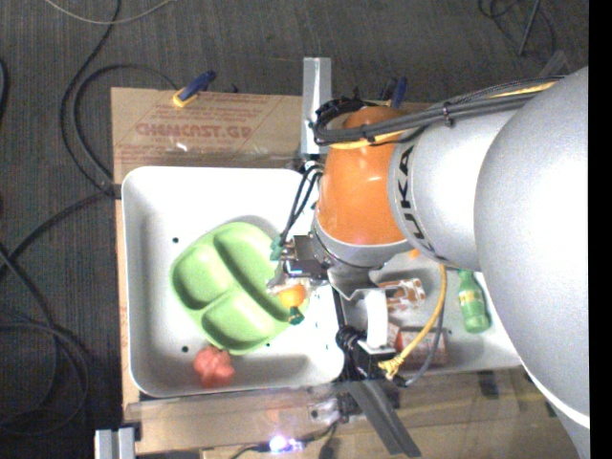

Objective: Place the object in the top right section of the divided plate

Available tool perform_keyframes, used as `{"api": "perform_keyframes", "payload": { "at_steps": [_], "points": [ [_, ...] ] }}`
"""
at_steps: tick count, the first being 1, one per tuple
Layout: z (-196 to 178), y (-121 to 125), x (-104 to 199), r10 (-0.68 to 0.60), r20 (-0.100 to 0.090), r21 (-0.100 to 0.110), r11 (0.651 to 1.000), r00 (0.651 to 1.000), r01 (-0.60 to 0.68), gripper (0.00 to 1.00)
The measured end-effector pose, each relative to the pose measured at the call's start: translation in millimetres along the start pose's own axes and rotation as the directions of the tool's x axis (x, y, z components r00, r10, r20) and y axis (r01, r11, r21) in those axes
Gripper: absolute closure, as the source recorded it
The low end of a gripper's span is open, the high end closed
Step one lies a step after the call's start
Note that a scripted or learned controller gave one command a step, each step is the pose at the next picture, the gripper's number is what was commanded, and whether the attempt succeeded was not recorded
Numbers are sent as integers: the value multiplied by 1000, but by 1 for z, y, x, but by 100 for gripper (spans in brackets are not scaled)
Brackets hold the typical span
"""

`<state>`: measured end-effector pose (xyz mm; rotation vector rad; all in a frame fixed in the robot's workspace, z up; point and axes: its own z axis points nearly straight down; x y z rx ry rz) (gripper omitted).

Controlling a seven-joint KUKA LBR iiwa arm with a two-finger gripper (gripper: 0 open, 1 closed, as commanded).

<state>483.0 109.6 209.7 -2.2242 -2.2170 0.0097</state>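
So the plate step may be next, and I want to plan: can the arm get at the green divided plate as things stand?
Probably yes: the arm already hangs over the green divided plate's right edge, and nothing lies across the plate's sections.

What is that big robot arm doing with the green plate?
The grey and orange robot arm is reaching in over the left white bin, where a green divided plate lies. Its gripper is right at the plate's edge, and there is a small orange thing beside it. I can't tell if the gripper is actually holding it. A pink object lies in the bin below the plate, and a green bottle is in the other bin.
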Motion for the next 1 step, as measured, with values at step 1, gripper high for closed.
{"api": "perform_keyframes", "payload": {
  "at_steps": [1],
  "points": [
    [19, -1, 80, -199, -1, 1, 980, 980, 199, 100]
  ]
}}
